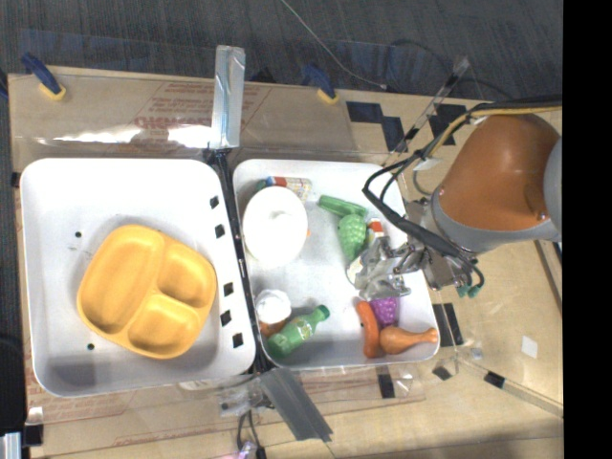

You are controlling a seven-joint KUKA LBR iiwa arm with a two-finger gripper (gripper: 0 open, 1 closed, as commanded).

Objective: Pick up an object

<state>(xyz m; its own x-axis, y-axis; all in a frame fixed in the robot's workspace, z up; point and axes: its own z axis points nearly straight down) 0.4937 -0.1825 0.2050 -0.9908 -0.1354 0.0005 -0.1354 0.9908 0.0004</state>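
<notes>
Camera view puts the gripper [380, 273] low in the right bin [320, 347], just above the purple grapes [385, 308]; finger spread unreadable. Best descend squarely over them before closing.

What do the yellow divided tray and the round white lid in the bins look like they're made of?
The yellow tray looks like molded plastic with a smooth semi-matte finish: uniform color, rounded compartments, soft highlights. The white lid also seems plastic, smooth and matte, though paper or foam cannot be ruled out.
</notes>
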